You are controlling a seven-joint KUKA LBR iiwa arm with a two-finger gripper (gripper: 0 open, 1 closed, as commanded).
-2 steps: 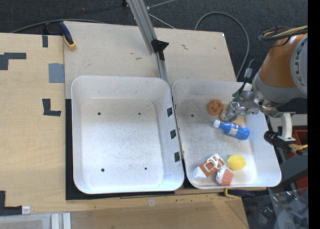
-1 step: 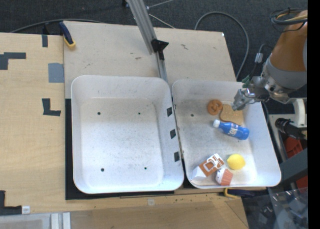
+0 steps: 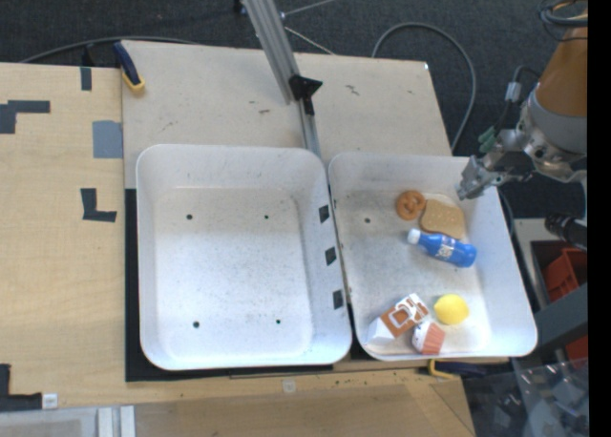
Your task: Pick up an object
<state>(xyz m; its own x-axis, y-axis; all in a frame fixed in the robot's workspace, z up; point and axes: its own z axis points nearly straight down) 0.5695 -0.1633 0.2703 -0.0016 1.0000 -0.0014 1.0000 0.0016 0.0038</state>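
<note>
Camera view: approach step, jaws over right bin rim, gap impossible to judge; nothing lifted yet. Bread slice just below, beside blue bottle. Next: descend, close on slice

In the right bin, a bottle lies between slice and ball.

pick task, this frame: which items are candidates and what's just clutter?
Candidates, all in the right bin:
- blue bottle
- tan block
- brown round piece
- yellow ball
- orange-and-white carton
- gripper, at the bin's far right rim

Clutter:
- left bin
- blue-and-yellow clamp on the bench
- metal pole
- tape marks
</note>
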